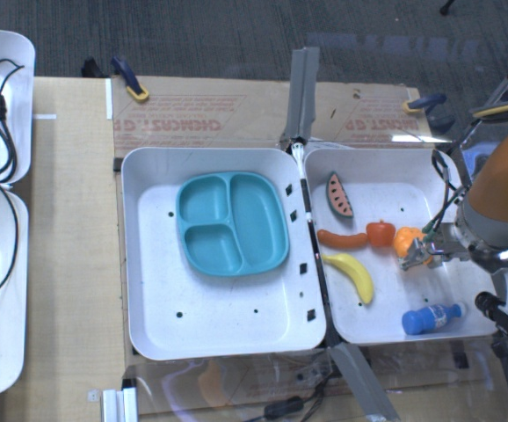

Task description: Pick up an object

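Observation:
The right bin holds a watermelon slice, an orange carrot-like piece, a small red fruit, an orange fruit, a yellow banana and a blue bottle lying on its side. My gripper reaches in from the right and sits low in this bin, right against the lower right side of the orange fruit. The wrist hides part of that fruit.
The left bin carries a teal divided plate. A grey divider post rises between the bins at the back. Blue clamps sit on the cardboard behind. Cables hang by the arm at the right.

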`<state>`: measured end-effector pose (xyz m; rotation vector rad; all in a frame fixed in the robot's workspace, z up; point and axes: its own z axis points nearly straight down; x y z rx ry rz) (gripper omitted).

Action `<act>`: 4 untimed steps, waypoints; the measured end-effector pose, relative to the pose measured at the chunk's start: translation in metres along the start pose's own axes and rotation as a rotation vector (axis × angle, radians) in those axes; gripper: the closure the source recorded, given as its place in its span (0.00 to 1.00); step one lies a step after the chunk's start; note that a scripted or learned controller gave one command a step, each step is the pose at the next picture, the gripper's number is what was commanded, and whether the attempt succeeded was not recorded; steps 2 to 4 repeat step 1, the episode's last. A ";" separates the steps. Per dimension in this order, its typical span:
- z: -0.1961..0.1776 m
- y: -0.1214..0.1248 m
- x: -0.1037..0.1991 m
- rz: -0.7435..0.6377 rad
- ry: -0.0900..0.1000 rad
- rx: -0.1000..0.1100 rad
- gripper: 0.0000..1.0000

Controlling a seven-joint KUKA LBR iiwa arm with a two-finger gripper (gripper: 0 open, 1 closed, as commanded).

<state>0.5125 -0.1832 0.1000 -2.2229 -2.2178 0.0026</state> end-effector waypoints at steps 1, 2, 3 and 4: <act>-0.108 0.044 0.015 -0.005 -0.001 -0.001 1.00; -0.108 0.044 0.015 -0.005 -0.001 -0.001 1.00; -0.108 0.044 0.015 -0.005 -0.001 -0.001 1.00; -0.108 0.044 0.015 -0.005 -0.001 -0.001 1.00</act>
